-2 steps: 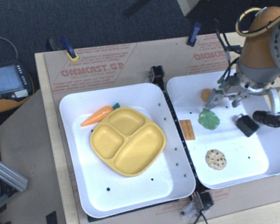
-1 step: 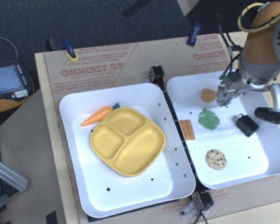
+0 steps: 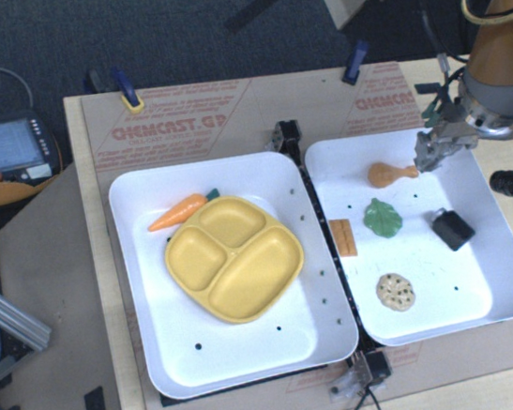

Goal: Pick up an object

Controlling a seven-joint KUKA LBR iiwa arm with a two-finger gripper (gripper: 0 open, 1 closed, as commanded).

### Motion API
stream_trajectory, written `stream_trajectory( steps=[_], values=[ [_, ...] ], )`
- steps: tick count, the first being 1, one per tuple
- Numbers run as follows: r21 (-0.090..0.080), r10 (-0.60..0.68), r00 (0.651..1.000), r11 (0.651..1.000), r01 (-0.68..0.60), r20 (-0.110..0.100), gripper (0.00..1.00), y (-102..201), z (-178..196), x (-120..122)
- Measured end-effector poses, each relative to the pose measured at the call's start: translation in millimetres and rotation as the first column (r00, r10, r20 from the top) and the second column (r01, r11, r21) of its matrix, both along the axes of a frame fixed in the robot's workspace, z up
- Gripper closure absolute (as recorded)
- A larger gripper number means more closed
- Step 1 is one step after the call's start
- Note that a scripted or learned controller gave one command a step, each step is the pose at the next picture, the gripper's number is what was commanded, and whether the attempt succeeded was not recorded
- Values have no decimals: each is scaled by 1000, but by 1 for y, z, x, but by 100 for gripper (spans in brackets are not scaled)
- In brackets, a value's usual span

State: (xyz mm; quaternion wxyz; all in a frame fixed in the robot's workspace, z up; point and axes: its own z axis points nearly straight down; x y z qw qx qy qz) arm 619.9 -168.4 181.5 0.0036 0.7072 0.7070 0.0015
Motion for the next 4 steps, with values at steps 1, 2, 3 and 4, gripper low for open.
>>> stream_trajectory(
  steps=[1,2,3,4],
  values=[
    [0,0,1000,1000,0,0,100,-5,45,0],
    [-1,1,1000,1000,-1,2,100,-5,100,1],
    [5,4,1000,1000,-4,-11,100,37,83,-21],
    [5,5,1000,1000,-5,-10,100,79,82,-38]
  ],
)
